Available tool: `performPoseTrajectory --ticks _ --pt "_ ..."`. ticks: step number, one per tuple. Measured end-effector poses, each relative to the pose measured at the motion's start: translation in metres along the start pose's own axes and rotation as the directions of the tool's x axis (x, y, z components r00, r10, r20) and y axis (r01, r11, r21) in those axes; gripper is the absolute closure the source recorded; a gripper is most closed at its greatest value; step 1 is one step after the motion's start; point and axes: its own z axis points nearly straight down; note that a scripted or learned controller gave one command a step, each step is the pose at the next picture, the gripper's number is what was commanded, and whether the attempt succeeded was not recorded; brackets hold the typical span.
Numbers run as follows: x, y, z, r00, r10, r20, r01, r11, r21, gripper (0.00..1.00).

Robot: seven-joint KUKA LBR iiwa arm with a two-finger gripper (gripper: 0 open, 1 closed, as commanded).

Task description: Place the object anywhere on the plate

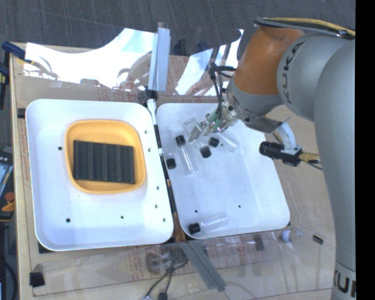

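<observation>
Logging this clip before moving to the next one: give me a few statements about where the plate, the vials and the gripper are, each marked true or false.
1. The yellow plate lies in the left bin. True.
2. A dark ridged insert lies on the plate. True.
3. A vial already lies on the plate. False: the clear vials with black caps are all in the right bin.
4. The gripper is over the left bin. False: it is over the right bin's far part, among the vials.
5. One vial lies near the right bin's near edge. True.
</observation>
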Motion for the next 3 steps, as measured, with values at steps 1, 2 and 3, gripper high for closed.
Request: performPoseTrajectory --ticks 1,2,3 --pt "0.04 0.008 -0.018 0.998 -0.061 0.0 0.061 0.998 0.0 1.0" --pt "0.055 0.025 0.001 0.958 -0.288 0.0 0.288 0.958 0.001 1.0" --pt "0.055 0.025 0.001 0.957 -0.289 0.0 0.289 0.957 0.001 0.0"
